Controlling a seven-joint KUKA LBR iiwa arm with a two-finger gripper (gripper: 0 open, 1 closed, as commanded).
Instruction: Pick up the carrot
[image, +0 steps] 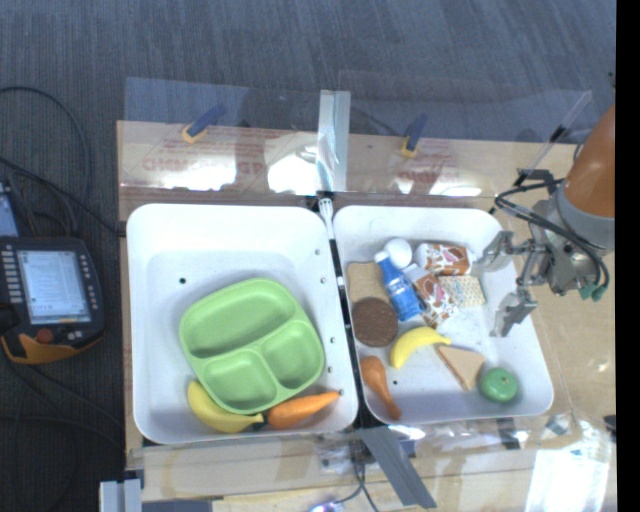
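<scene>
Hovering over the right edge of the right bin (545, 395), the gripper (507, 283) is hanging with its fingers spread and nothing between them. The carrot (303, 408) is lying well apart, in the left bin (140, 300), touching the near edge of the green tray (252, 343) beside a banana (222, 412). Crossing leftward and descending astride its long sides looks wisest, avoiding the tray's rim.

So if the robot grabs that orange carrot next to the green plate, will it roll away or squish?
The carrot looks smooth and round, tapering to a point, so it may roll or slip from the jaws. It looks like hard plastic, so it probably won't squish. It lies wedged between the plate and the bin wall, leaving little room to grab it.
</scene>
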